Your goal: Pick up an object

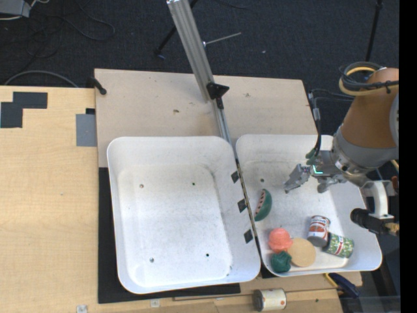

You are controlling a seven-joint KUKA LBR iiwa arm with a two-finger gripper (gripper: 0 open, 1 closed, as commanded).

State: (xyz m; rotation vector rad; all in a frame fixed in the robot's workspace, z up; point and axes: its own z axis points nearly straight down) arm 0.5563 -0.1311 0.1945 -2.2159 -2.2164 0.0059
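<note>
My gripper [307, 182] hangs over the middle of the right bin [273, 150], with its fingers spread open and nothing between them. Below and left of it lies a watermelon-slice toy [262, 205] near the divider. Toward the bin's front sit an orange-pink ball [279, 238], a dark green ball [281, 261], a tan round disc [303, 252], a red and white can [318, 227] and a green can [339, 245]. All of these rest on the bin floor, apart from the gripper.
The left bin [172, 214] lies beside the right one, with black clips [242, 205] along the shared wall. A slanted aluminium post [195, 51] rises behind the bins. A small cylinder [270, 299] lies on the bench in front.
</note>
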